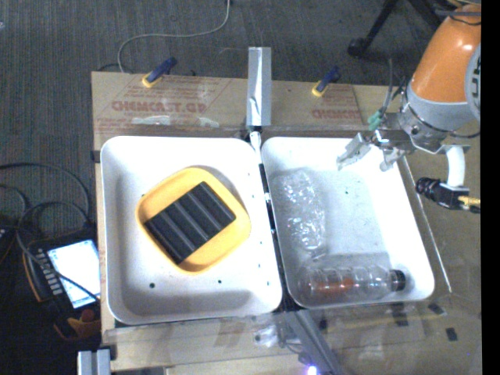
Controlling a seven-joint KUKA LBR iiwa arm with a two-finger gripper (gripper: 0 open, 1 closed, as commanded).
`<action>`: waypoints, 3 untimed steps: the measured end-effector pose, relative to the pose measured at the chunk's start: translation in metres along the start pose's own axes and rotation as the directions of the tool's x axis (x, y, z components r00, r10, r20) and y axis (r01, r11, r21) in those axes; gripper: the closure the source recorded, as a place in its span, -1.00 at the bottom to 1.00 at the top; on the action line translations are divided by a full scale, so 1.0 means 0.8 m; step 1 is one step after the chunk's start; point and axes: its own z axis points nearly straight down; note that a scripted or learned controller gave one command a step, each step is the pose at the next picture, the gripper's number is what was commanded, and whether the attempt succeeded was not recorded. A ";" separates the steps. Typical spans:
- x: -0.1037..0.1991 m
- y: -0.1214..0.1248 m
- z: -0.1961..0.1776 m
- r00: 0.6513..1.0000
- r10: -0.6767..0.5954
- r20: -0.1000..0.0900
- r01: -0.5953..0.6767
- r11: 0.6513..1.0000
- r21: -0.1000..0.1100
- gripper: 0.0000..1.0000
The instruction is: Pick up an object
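A yellow object with a black ribbed top [194, 217] lies in the left bin [125, 162]. In the right bin [367, 201] a crumpled clear plastic piece [301, 209] rests by the left wall, and a clear plastic bottle with a dark cap [351, 280] lies along the front wall. My gripper [367, 153] hangs over the right bin's far right corner, its two fingers spread apart with nothing between them. It is well clear of the bottle and the crumpled plastic.
A metal divider strip [258, 92] runs between the bins at the back. Two blue-and-yellow clamps [158, 72] [326, 80] hold the cardboard sheet behind the bins. A tablet [70, 268] and cables lie left of the bench.
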 end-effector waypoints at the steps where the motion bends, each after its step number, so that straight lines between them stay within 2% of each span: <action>1: 0.059 -0.105 0.166 1.000 0.021 -0.001 -0.021 1.000 0.003 -1.00; 2: 0.057 -0.072 0.192 1.000 -0.030 0.002 0.030 0.999 -0.011 -1.00; 3: 0.058 -0.071 0.180 1.000 -0.030 0.000 0.030 0.999 -0.013 1.00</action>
